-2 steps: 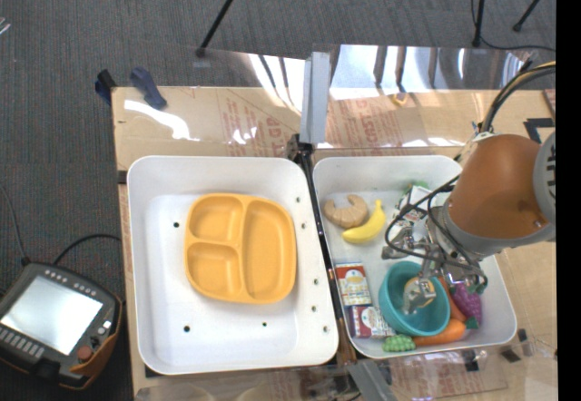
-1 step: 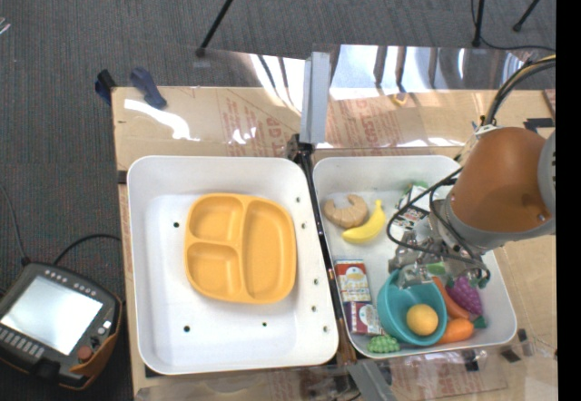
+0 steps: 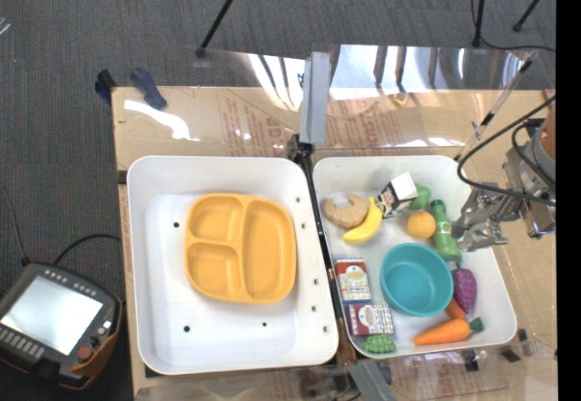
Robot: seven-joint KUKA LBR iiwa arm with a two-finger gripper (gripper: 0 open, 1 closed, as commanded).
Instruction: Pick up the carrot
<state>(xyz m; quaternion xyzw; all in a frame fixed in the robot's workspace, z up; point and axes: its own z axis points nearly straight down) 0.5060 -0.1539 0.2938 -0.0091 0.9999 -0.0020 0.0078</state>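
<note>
Carrot (image 3: 443,332) (likely light, rigid, smooth plastic) lying beside the teal bowl (image 3: 416,278), best pinched across its thick orange middle; gripper (image 3: 479,229) hovers apart, finger state indiscernible.

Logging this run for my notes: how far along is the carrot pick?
Nothing looks done yet. The carrot lies in the right bin, near its front edge beside the teal bowl. The gripper is over the bin's right side, near the green bottle, away from the carrot. Left: reach it, grasp, lift.
</note>
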